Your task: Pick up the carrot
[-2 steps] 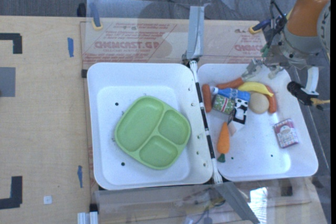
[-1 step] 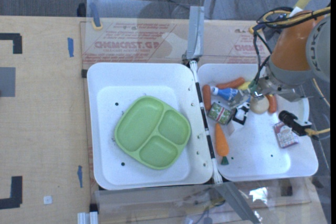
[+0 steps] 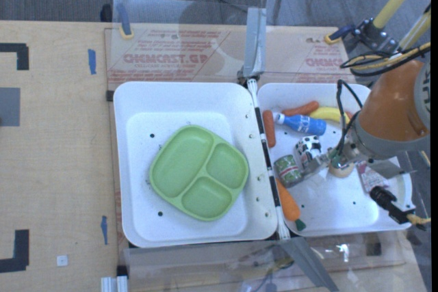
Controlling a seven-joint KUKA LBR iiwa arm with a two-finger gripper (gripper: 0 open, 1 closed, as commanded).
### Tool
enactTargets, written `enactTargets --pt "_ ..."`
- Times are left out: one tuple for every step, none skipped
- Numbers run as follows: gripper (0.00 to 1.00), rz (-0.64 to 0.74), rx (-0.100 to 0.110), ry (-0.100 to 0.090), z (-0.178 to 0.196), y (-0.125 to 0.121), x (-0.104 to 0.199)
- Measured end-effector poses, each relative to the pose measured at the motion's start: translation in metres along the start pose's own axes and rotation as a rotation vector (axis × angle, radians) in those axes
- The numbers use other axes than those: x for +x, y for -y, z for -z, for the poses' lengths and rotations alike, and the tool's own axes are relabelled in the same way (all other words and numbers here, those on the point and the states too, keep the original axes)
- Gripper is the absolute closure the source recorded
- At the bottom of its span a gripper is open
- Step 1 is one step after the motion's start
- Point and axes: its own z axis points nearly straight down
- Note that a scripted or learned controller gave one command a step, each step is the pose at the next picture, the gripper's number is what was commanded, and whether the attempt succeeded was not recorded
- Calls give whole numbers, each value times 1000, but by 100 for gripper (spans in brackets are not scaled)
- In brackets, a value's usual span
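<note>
The carrot (image 3: 288, 201) is orange with a dark green tip. It lies in the right bin (image 3: 342, 215), along its left wall near the front corner. My gripper (image 3: 316, 161) hangs low over the middle of that bin, up and to the right of the carrot and apart from it. It sits close beside a green can (image 3: 287, 170). The grey wrist and orange band of the arm (image 3: 393, 113) cover the bin's right side.
The right bin also holds a blue bottle (image 3: 303, 124), a yellow banana (image 3: 331, 113), two orange-red sausage-like pieces (image 3: 269, 129) (image 3: 301, 108), a black-and-white toy (image 3: 310, 144) and a beige roll (image 3: 340, 170). In the left bin (image 3: 137, 113) lies a green divided plate (image 3: 199, 171).
</note>
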Motion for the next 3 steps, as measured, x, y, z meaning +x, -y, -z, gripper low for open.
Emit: enactTargets --pt "0 76 43 -24 -7 -122 -45" --pt "0 -196 49 -33 -10 -120 -74" --pt "0 -72 25 -17 91 -102 -56"
